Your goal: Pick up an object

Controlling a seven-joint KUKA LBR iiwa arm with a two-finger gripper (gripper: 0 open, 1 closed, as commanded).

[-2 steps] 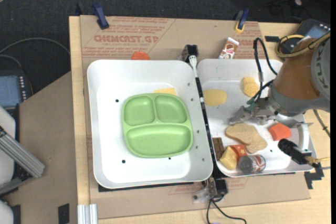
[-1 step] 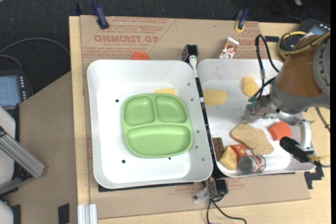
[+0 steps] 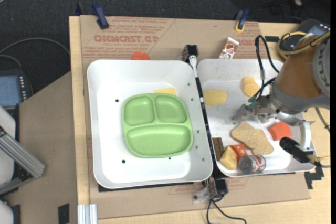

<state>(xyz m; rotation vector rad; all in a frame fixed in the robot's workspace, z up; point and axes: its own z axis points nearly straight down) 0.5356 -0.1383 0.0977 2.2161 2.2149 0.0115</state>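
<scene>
— Where is the tool (image 3: 256, 108) right now?

— Over the right bin (image 3: 226, 68), about its middle, at the end of the arm (image 3: 299, 78) that reaches in from the right. It points toward the bin's left side.

— Wide or narrow?

— I cannot tell; its tip is a tangle of grey metal from this angle, and nothing shows plainly in its grip.

— What lies close to it?

— A slice of bread (image 3: 253, 138) flat just in front of it, an orange block (image 3: 280, 129) beside the bread, and a yellow lump (image 3: 250, 86) just behind the tool. A paler yellow lump (image 3: 214, 96) sits nearer the bin's left wall.

— And the front corner?

— A can (image 3: 247, 164) on its side, touching a yellow wedge (image 3: 229, 158), with a brown bar (image 3: 217, 145) near the wall.

— The left bin (image 3: 100, 113)?

— A green divided plate (image 3: 156, 125) in the middle, a yellow scrap (image 3: 165, 91) at its far edge. Both bins rest on the counter (image 3: 79, 60).
</scene>
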